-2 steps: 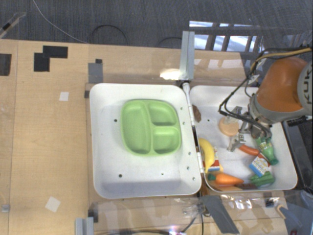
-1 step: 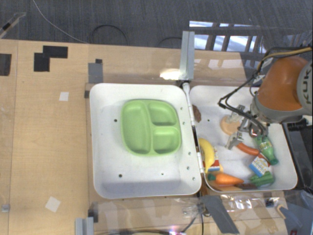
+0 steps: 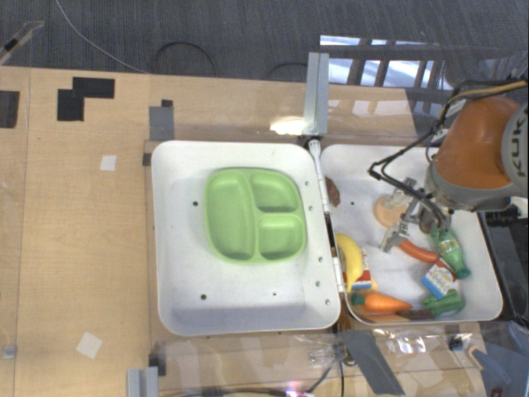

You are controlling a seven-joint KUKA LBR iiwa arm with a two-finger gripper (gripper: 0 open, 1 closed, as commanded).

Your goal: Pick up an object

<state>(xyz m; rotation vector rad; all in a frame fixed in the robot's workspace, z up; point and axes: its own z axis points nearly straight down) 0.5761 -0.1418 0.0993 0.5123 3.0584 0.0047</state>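
While banana (image 3: pixel 351 259) lies near, gripper (image 3: pixel 401 231) hovers over right bin (image 3: pixel 355 172).

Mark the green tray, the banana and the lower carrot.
green tray (image 3: pixel 234 213): camera view, floor of its large left compartment.
banana (image 3: pixel 350 257): camera view, middle of its yellow body.
lower carrot (image 3: pixel 382 303): camera view, thick orange middle.

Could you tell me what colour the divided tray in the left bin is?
Light green divided plastic tray, seen in the camera view.

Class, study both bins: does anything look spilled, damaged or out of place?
Nothing looks spilled or broken. The green divided tray lies flat in the left bin. The banana, carrot and green bottle lie jumbled in the right bin, below the gripper.
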